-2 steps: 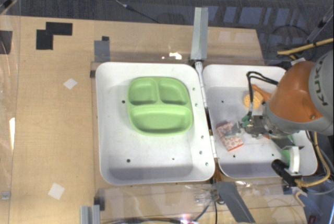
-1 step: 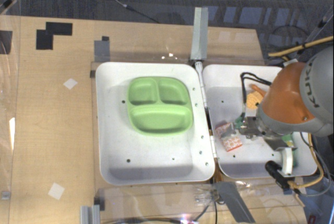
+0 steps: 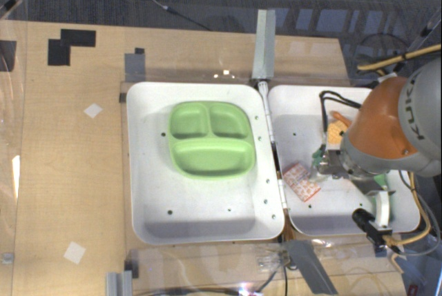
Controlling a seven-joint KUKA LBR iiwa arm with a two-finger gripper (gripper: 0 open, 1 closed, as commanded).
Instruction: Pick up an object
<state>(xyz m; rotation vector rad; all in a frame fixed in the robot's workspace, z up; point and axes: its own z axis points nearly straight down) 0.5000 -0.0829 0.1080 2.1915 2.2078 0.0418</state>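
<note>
Two shallow white bins sat side by side on the wooden bench, the left bin (image 3: 148, 219) holding one green divided plate (image 3: 209, 138) with three compartments — two small ones at the far side, one long one nearer the camera. At the near edge of the right bin (image 3: 304, 215) lay a white and green object (image 3: 382, 208), and beside it a dark handle-like piece (image 3: 366, 224) whose nature could not be made out. One small flat packet (image 3: 302, 181), pale with a red-pink speckled pattern, lay tilted on the floor of the right bin near the divider between the two bins. One orange item (image 3: 336, 129) showed farther back in that bin, partly hidden by the arm (image 3: 387, 125). The grey arm with its orange band reached in from the right, and the gripper (image 3: 323, 165) sat low over the bin just beside the packet's right edge — whether it touched the packet could not be told, nor how its tip was set. Black cables (image 3: 331, 98) looped behind the arm.
</note>
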